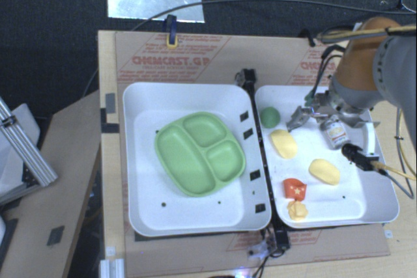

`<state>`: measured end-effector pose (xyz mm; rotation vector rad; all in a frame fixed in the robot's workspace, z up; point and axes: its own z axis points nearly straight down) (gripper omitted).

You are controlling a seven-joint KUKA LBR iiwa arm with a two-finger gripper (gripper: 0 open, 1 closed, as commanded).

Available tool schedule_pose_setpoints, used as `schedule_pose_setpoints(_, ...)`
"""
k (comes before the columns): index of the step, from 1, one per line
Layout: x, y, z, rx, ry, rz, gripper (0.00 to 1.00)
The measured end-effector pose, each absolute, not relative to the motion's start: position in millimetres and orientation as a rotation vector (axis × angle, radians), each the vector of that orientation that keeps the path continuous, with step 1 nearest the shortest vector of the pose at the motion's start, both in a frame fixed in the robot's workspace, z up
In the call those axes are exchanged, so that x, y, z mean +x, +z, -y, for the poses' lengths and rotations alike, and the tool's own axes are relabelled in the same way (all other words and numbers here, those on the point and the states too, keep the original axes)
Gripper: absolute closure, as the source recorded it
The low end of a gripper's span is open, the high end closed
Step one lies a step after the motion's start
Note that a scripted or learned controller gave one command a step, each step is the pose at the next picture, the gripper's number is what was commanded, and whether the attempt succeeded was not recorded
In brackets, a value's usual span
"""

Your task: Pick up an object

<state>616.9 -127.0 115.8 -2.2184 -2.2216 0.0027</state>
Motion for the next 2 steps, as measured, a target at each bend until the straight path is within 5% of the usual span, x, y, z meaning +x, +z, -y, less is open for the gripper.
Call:
schedule_pose_setpoints(1,619.3,85.9,127.1,-2.226,-0.006,2.226,0.00)
schedule_pose_setpoints(2,619.2,96.9,126.9,-2.225,-0.005,2.226,1.00)
